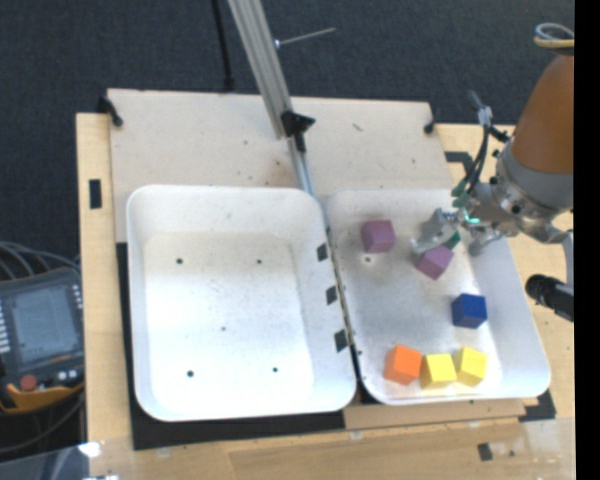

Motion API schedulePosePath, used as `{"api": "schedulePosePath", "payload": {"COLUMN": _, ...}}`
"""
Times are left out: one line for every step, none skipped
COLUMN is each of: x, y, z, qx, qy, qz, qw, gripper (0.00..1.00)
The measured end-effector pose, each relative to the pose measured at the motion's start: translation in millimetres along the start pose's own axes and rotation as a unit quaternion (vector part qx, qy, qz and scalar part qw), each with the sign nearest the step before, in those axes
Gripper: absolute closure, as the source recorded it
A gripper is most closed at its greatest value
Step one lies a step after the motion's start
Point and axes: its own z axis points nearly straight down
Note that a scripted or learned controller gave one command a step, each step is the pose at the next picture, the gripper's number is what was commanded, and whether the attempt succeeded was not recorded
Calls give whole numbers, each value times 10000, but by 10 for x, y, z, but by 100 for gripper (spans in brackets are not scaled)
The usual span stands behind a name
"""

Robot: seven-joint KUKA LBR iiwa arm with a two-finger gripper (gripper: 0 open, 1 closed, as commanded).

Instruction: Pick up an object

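In the right bin (520, 373), the gripper (442, 236) sits low against a tilted purple block (435, 261), probably a light, rigid cube best pinched across two flat opposite faces, though whether it is grasped, or how the gripper is set, I cannot tell.

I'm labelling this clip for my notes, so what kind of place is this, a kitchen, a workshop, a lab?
Most likely a robotics lab or test cell. A grey and orange arm reaches over two white bins on a bench, the right one holding coloured foam-like blocks, and a control pendant lies on dark carpet beside it.
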Motion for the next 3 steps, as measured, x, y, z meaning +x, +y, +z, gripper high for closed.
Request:
{"api": "schedulePosePath", "payload": {"x": -1, "y": 7, "z": -24, "qx": -28, "qy": -3, "qz": 10, "qw": 10000, "gripper": 0}}
{"api": "schedulePosePath", "payload": {"x": 87, "y": 16, "z": 512, "qx": 0, "qy": -5, "qz": 35, "qw": 10000, "gripper": 0}}
{"api": "schedulePosePath", "payload": {"x": 92, "y": 32, "z": 937, "qx": 1, "qy": -6, "qz": 22, "qw": 10000, "gripper": 0}}
